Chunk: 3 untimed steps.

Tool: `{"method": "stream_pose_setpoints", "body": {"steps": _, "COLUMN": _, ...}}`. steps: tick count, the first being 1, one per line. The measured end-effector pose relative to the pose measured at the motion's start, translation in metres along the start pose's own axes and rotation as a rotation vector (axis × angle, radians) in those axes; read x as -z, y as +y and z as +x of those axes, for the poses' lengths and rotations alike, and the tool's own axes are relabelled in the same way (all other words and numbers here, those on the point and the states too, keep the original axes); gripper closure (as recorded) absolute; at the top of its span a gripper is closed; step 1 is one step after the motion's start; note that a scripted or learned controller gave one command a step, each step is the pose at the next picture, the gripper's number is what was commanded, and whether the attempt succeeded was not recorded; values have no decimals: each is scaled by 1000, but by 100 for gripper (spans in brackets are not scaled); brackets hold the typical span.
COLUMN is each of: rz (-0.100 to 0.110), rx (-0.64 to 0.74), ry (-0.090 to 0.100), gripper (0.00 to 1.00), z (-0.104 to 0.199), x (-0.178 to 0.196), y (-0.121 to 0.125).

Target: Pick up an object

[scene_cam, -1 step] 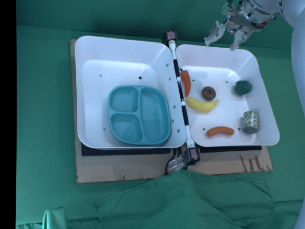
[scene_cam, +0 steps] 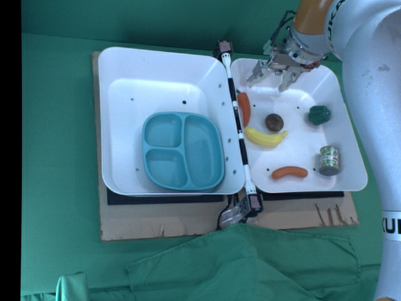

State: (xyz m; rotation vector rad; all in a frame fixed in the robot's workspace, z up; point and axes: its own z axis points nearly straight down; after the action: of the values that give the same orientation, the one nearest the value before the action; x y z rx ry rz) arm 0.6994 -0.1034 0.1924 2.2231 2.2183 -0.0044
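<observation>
Two smooth sausages [scene_cam: 289, 172], curved banana [scene_cam: 265, 137], ridged can [scene_cam: 329, 160]

Two white bins [scene_cam: 125, 74] recorded. One teal divided plate [scene_cam: 183, 150]. Two sausages [scene_cam: 244, 108], one banana [scene_cam: 265, 137], one chocolate doughnut [scene_cam: 274, 122], one green pepper [scene_cam: 319, 115], one tin can [scene_cam: 329, 160].

Fixed cam above bench, looking down at a slant, mid-range; both shallow white plastic bins [scene_cam: 125, 68] in frame, grey arm [scene_cam: 369, 74] entering from right.
</observation>
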Motion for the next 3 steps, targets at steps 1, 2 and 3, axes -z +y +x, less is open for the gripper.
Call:
{"method": "stream_pose_setpoints", "body": {"steps": 1, "rz": -18, "rx": -1, "ry": -3, "gripper": 0, "z": 5, "x": -6, "y": -63}}
{"method": "stream_pose_setpoints", "body": {"steps": 2, "rz": -22, "rx": -1, "ry": -3, "gripper": 0, "z": 5, "x": -6, "y": -90}}
{"method": "stream_pose_setpoints", "body": {"steps": 3, "rz": -30, "rx": -5, "ry": -6, "gripper": 100, "z": 4, "x": 7, "y": -89}}
